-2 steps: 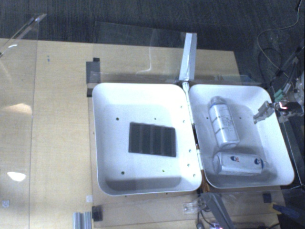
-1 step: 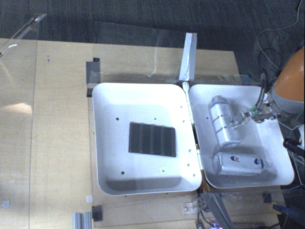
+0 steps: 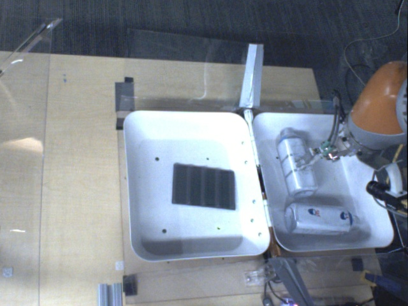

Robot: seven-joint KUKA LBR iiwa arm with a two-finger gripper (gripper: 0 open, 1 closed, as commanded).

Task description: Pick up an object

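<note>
A grey arm [image 3: 382,116] with an orange band reaches in from the right over the right bin [image 3: 382,234], its hand [image 3: 326,150] low beside the far can [image 3: 296,163] — a silvery cylinder lying on its side near the bin's left wall. Whether the hand is open or closed cannot be told from here; the tip is small and partly lost against the white floor, and nothing can be seen held in it.

A second can [image 3: 319,218] lies across the near end of the same bin, its label up, close to the first. Both are round and smooth, so the likely failure is a roll: a hand closing off-centre on the far can could push it toward the left wall or against the near can rather than trap it. A grip across the curved side may also slip as it lifts.

The left bin [image 3: 137,171] holds only a dark ribbed mat [image 3: 204,186], well apart from the action. A clear upright divider [image 3: 250,75] stands at the far edge between the bins, and loose cables [image 3: 382,193] hang by the arm at right — a possible snag. The table [image 3: 64,171] is pale wood.
</note>
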